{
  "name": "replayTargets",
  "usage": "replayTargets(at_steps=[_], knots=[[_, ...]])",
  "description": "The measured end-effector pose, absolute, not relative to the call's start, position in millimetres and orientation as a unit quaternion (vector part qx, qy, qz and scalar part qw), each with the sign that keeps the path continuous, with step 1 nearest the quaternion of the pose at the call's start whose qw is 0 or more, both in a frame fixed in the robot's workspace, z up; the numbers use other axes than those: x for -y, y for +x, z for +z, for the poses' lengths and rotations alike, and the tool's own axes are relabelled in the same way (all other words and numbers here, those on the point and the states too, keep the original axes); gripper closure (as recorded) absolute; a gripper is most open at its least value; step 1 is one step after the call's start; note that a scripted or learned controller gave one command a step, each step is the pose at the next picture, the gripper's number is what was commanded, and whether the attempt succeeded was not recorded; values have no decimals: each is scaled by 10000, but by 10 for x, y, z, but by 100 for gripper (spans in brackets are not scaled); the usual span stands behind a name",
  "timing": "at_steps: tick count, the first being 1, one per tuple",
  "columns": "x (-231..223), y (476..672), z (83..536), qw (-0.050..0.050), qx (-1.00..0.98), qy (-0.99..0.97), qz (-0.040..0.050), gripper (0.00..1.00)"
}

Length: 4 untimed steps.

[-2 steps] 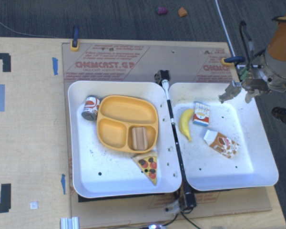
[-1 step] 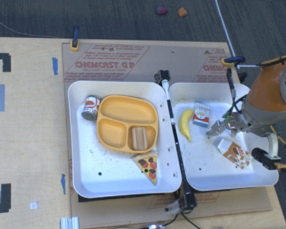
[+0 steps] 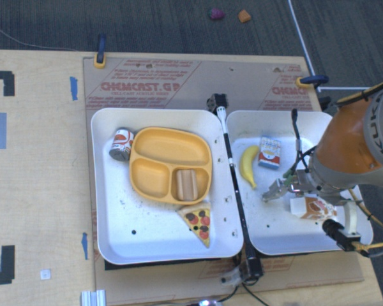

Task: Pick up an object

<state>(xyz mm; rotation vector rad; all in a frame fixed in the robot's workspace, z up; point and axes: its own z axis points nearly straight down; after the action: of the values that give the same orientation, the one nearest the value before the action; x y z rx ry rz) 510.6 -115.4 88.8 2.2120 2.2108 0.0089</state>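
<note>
From the overhead camera, you see the arm [image 3: 354, 142] reaching in from the right, its orange band and grey wrist hanging over the right bin [image 3: 268, 238] and covering that bin's right part. The wrist tilts down and to the left, toward the bin floor.

Take the banana [image 3: 248, 165] as your landmark. It lies in the right bin's left part, long axis running top to bottom. Just right of it, slightly higher, sits a small carton [image 3: 270, 153] with white, orange and blue print. Right of the banana and lower, well apart from it, a flat white and orange packet [image 3: 309, 207] lies on the floor, partly under the arm. The gripper [image 3: 274, 192] sits just right of the banana's lower end, near it but apart, between the banana and that packet, low over the floor. You cannot tell how its jaws stand, and nothing can be made out in its grasp.

Left of the banana, across the divider, the left bin [image 3: 115, 231] holds 1 yellow tray [image 3: 159, 146] with 3 compartments. A brown block [image 3: 187, 185] sits in the tray's lower right compartment. A small can [image 3: 120, 145] lies touching the tray's left edge. A pizza slice [image 3: 199, 224] lies just below the tray, down and left of the banana.
</note>
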Motion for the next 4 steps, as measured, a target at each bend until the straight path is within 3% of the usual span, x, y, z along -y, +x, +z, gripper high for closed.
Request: replayTargets(at_steps=[1,2,3,4], knots=[[949,4841,890,89,-7069,7073,39,0],[990,4861,1007,160,-7054,7086,39,100],[990,4858,1004,156,-7054,7086,37,0],[990,4871,1105,175,-7052,7088,47,100]])
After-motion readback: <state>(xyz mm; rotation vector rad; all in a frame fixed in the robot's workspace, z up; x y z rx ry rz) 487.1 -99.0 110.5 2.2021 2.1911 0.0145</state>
